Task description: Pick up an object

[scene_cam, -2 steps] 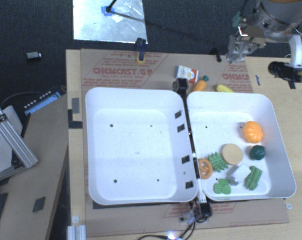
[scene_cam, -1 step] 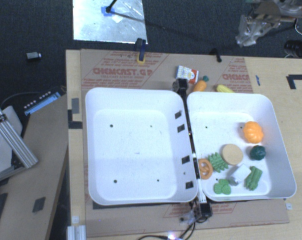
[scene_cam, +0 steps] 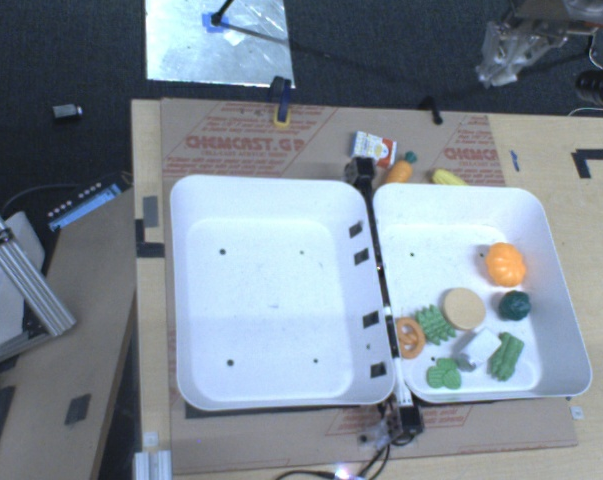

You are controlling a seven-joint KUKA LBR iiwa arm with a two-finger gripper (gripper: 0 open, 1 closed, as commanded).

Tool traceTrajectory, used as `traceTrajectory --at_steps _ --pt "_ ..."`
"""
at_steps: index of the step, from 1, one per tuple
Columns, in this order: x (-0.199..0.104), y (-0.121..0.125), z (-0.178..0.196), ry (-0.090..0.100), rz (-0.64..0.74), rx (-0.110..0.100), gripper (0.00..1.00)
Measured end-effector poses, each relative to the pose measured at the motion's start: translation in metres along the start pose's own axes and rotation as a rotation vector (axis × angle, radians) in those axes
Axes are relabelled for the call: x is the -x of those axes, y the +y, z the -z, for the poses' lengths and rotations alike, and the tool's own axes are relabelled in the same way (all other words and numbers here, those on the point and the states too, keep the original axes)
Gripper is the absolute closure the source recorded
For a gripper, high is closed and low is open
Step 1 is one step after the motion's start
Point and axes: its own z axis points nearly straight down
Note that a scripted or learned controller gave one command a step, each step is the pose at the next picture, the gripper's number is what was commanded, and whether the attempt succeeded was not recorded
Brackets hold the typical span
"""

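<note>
1. The tabletop [scene_cam: 231, 133] carries two white bins; the right bin [scene_cam: 566, 298] holds every loose object, bunched in its near right part
2. The arm is drawn back high at the top right, well apart from both bins, the end effector [scene_cam: 506, 60] hanging over dark floor; I cannot tell whether it is apart or together
3. The orange pumpkin-like toy [scene_cam: 505, 264] sits by the right wall; likely light, stiff, smooth, so grip across its round middle
4. The tan disc [scene_cam: 463, 308] lies flat: harder to pinch
</note>
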Motion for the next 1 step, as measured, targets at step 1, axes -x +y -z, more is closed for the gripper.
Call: traceTrajectory --at_steps 1 --pt "-0.0245 -0.0854 -0.0178 0.002 0.0 -0.006 1.0"
